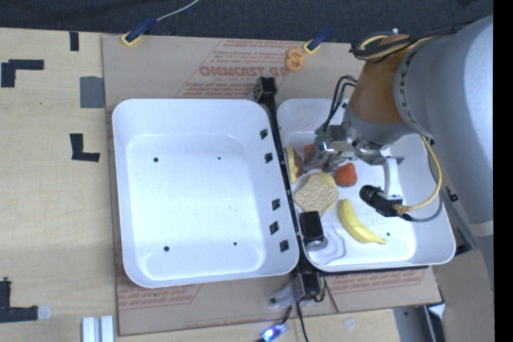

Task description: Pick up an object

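Note:
The right bin (417,248) holds a yellow banana (357,223), a tan round cookie-like piece (315,192), a small red-orange object (345,175), a black block (311,227) and a small orange-yellow piece (293,162) by its left wall. My gripper (327,151) hangs low over the bin's upper left part, just above the tan piece and left of the red object. The wrist hides the fingertips, and nothing shows between them.
The left bin (128,124) lies beside the right one, with a black divider (276,172) between them. An orange peg (295,58) and clamps sit on the cardboard behind the bins. The bulky grey arm (457,108) covers the right bin's far right side.

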Available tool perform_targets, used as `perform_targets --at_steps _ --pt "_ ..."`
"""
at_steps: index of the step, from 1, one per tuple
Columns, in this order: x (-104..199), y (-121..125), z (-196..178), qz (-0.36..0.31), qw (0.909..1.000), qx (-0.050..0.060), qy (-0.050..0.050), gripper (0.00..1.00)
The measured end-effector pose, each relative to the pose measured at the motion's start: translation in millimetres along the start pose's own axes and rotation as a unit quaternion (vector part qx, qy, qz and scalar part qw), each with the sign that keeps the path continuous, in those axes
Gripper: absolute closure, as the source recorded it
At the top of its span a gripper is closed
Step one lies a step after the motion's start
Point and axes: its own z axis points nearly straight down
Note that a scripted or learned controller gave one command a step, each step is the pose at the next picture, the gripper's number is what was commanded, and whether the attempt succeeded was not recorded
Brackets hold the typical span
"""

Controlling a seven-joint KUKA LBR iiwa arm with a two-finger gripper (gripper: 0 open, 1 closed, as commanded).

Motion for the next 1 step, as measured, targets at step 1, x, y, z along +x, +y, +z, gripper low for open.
perform_targets --at_steps 1 --pt "-1.0 12.2 0.1 -0.001 1.0000 -0.002 0.000 1.00"
